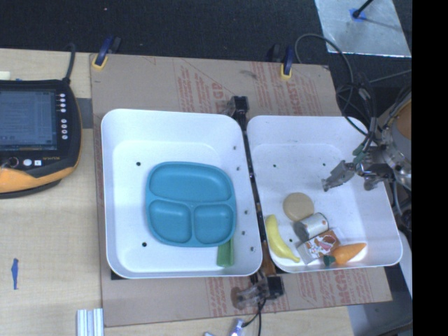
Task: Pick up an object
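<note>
Bench: light wood top [49,257] with a brown cardboard sheet [175,89] clamped under 2 white bins; dark floor behind.
Left bin: shallow white bin [119,187], left of centre, touching the right bin along its inner edge.
Right bin: shallow white bin [280,138], objects bunched in its near corner.
Pendant: teach pendant [35,135] with a screen and an orange rim, on the bench at far left, well apart from the bins.
Tray: blue 3-compartment plate [190,203], flat in the middle of the left bin.
Arm: grey arm enters from the right, over the right bin's right rim.
Gripper: gripper [334,180] above bare bin floor, fingers spread apart, nothing between them; well apart from the objects.
Banana: yellow banana [278,240], along the right bin's left wall.
Disc: tan round piece [299,205], just above the can.
Can: small silver can [311,226], on its side.
Carrot: orange carrot [350,253], near wall, beside a red-and-white packet [322,245].
Green piece: green item [225,255], against the left bin's near wall, just off the tray's corner.
</note>
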